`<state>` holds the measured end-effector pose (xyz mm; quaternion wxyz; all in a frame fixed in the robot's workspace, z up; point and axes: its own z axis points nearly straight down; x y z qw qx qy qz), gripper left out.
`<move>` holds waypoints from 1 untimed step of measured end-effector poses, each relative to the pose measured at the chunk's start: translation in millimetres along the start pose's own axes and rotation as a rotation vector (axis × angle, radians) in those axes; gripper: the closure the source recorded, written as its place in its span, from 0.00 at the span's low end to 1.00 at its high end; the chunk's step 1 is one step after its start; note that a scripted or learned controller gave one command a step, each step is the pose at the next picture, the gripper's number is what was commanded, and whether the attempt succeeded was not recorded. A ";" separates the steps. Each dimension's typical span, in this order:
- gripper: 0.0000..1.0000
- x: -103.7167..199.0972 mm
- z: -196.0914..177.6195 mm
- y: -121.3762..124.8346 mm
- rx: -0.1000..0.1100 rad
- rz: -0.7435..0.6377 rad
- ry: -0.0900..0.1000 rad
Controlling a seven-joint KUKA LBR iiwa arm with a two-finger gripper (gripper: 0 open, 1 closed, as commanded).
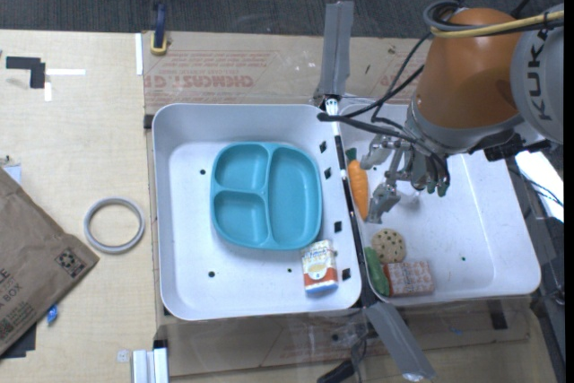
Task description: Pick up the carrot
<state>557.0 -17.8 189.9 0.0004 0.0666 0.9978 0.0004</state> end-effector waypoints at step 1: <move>0.00 -15.6 -52.1 12.0 -0.001 -0.270 -0.001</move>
